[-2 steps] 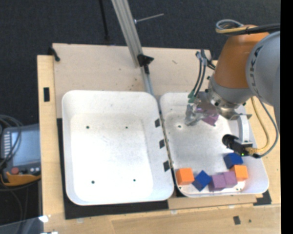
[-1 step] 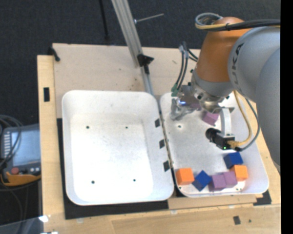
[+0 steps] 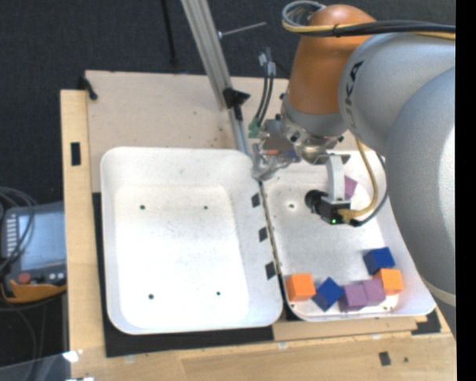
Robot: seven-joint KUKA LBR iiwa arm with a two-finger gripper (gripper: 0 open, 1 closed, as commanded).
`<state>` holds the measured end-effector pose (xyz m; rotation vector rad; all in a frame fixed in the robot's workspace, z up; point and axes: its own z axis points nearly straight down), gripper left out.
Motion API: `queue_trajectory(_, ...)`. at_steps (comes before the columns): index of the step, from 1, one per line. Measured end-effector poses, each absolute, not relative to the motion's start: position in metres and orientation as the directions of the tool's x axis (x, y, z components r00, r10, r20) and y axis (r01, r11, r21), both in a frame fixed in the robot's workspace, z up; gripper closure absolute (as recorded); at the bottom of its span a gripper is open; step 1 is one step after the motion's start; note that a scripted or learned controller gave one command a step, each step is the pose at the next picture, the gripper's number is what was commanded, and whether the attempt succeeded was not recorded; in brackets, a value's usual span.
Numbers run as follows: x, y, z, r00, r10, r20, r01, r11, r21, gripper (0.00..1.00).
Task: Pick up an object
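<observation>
Camera view, looking down: my gripper (image 3: 263,167) hangs at the far end of the divider between the two shallow white plastic bins, left bin (image 3: 127,173) and right bin (image 3: 297,221); whether it is apart or together I cannot tell. A purple block (image 3: 350,186) lies under my wrist. Along the right bin's near edge sit an orange cube (image 3: 301,286), blue cube (image 3: 328,293), purple blocks (image 3: 363,294), another orange cube (image 3: 391,279) and blue cube (image 3: 378,259).

Partial letters "KU" sideways on the grey arm (image 3: 397,94)
</observation>
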<state>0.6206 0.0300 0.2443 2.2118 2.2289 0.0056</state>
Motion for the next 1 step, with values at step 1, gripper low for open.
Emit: queue_trajectory(1,0.652,0.0719,0.231,-0.005,1.0,0.0,1.0,0.005,0.002,1.0)
